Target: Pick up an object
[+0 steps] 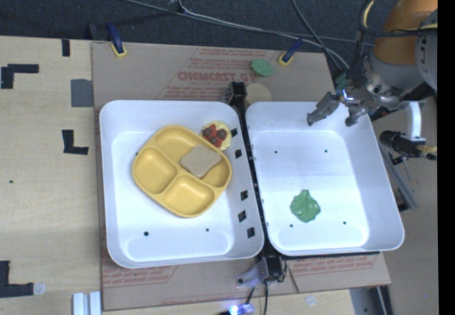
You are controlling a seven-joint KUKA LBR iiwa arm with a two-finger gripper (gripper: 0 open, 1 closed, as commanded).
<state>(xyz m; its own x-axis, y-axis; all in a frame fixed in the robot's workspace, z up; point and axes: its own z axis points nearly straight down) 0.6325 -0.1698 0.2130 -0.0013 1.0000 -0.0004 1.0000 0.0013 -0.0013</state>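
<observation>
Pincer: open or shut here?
Open. The pincer hangs over the right bin's top rim, fingers spread with nothing between them.

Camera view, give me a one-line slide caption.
Open pincer hovers at the right bin's far edge, green leaf below it, yellow divided plate with toast in the left bin.

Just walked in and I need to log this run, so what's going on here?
A grey arm's pincer hangs with its fingers apart and nothing between them over the far edge of the right white bin. A green leafy piece lies untouched near that bin's front. In the left white bin sits a yellow divided plate with a tan bread slice on it and a small red-and-yellow item by its rim.
</observation>
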